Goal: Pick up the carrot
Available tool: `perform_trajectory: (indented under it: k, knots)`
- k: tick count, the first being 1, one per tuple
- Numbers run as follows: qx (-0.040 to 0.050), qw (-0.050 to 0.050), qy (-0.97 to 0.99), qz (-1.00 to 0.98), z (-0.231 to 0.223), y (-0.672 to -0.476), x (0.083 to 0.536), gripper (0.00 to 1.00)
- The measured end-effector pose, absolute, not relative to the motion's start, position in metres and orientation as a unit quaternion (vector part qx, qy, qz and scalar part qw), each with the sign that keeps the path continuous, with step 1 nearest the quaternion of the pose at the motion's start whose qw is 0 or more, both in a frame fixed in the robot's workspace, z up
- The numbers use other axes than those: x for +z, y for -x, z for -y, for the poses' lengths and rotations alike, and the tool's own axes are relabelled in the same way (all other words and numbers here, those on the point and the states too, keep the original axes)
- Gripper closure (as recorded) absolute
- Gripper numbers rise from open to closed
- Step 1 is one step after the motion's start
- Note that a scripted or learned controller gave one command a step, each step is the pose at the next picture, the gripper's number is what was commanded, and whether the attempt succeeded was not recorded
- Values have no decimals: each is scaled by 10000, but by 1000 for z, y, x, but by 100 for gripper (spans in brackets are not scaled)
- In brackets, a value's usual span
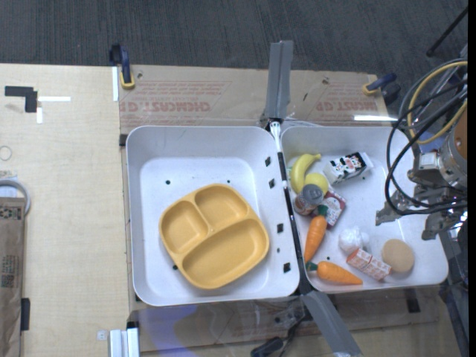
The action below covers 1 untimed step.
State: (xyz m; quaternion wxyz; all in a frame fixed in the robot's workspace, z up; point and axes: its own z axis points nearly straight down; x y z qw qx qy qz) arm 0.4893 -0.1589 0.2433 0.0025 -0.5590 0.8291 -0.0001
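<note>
Two orange carrots lie in the right bin (372, 136). One carrot (315, 237) stretches along the bin's left wall, green end up near a small jar (312, 194). The other carrot (339, 274) lies crosswise at the bin's front left corner. My gripper (407, 225) hangs over the right side of this bin, just above a round beige item (399, 256). Its two dark fingers stand open with bare bin floor between them. It is well to the right of both carrots and touches neither.
The right bin also holds a banana (305, 169), a black-and-white carton (348, 166), a white lump (351, 238) and a small pink box (369, 264). A yellow divided plate (216, 235) lies in the left bin (149, 169). Cables loop above the wrist at right.
</note>
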Motion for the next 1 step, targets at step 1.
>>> perform_trajectory:
  k: [1]
  knots:
    - [7, 20, 5499, -8352, 114, -511, 276, 0]
